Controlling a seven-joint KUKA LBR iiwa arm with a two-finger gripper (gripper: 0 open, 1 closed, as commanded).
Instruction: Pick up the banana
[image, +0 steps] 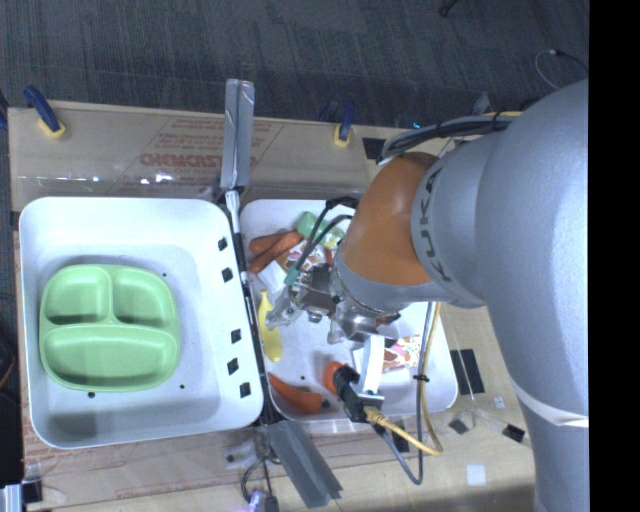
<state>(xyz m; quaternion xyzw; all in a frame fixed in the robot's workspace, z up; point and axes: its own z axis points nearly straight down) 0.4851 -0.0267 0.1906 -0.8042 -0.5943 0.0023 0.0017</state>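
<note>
Two white bins sit side by side on the surface. The hand (283, 310) reaches low into the right bin (440, 395), its fingers' spread hard to judge. The banana (268, 330) lies just beside the hand, against the bin's left wall. Beyond the hand lies an orange carrot-like piece (272, 246); the left bin (120, 225) holds a green divided plate (108, 326)

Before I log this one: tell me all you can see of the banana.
The banana is yellow and smooth, plastic by its look. It lies flat in the right bin, running lengthwise against the bin's left wall. The claw hangs just at its right side, and the arm hides part of it. Nothing shows it being held.
</note>
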